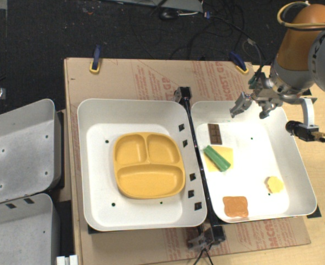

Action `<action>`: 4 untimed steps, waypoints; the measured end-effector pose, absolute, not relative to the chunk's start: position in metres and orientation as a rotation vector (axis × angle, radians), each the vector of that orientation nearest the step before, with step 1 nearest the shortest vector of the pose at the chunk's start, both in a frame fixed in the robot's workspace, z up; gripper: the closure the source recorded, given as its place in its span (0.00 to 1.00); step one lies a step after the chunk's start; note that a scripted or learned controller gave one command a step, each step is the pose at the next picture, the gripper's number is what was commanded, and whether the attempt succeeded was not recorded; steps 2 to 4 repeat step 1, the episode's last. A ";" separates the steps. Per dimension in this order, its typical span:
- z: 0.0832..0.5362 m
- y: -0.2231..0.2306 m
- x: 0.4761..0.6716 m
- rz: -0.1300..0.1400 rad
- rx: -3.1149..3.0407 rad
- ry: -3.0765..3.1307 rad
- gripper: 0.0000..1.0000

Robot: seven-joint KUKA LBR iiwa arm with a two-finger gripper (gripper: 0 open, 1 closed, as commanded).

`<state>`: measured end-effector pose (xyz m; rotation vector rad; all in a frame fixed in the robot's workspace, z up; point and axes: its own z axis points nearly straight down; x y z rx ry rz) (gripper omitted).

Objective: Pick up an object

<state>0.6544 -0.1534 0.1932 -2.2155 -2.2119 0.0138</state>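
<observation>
Green block [217, 158], lying across a yellow slab [222, 158] near left wall of right bin [295, 164]; likely best pick. Looks rigid, light, prob. plastic toy food. Elongated and set diagonal, so grasp across short width at midpoint, approach from above. Could skid on the slab beneath if pinched off-centre.

Other candidates in same bin: brown bar [214, 133] just above the green block, flat and thin, hard to get under. Orange square [235, 206] near front wall, also flat, low profile. Small yellow chunk [273, 185] toward right side, well apart from rest; compact, blocky, easy alt. target w/ free room on all sides.

Gripper [252, 108] over back edge of right bin, well apart from every item, nothing between fingers [239, 107], which look spread apart. Judged as pre-approach: no contact yet.

Left bin [96, 120] w/ yellow divided plate [149, 165] at centre; smooth, wide, poor fit for a two-finger pinch except at rim. Not recommended.

Next move needs travel forward and left, wrist rotated to match block's diagonal.
</observation>
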 end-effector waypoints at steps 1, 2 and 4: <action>0.202 -0.153 0.658 0.001 -2.221 -2.223 0.00; 0.202 -0.153 0.658 0.001 -2.221 -2.223 0.00; 0.202 -0.153 0.658 0.001 -2.221 -2.223 0.00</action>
